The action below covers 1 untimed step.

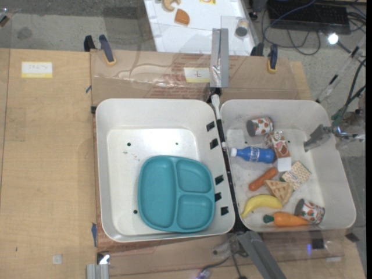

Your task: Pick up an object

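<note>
The hand (318,137) is blurred; its arm runs off the right edge.

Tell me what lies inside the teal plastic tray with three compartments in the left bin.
The teal three-compartment plastic tray shows bare teal plastic in all three compartments. It rests on the left white bin, whose floor beneath the tray is covered.

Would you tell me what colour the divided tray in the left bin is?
Teal, plain in the camera view: tray.
</note>
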Motion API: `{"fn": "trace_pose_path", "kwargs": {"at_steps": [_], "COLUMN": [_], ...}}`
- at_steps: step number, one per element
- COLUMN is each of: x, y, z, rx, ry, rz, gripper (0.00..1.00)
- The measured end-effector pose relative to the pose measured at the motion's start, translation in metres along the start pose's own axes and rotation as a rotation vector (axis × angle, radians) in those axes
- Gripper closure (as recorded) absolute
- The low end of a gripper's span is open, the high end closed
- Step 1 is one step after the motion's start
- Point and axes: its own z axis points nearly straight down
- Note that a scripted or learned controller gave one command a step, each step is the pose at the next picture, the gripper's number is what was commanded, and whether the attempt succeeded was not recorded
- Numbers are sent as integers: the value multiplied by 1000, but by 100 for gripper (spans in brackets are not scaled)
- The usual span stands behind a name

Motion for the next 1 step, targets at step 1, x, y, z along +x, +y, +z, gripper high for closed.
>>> {"fn": "trace_pose_path", "kwargs": {"at_steps": [1], "x": [78], "y": [33], "z": [128], "rx": [-6], "ry": [-4], "rz": [-157], "gripper": [0]}}
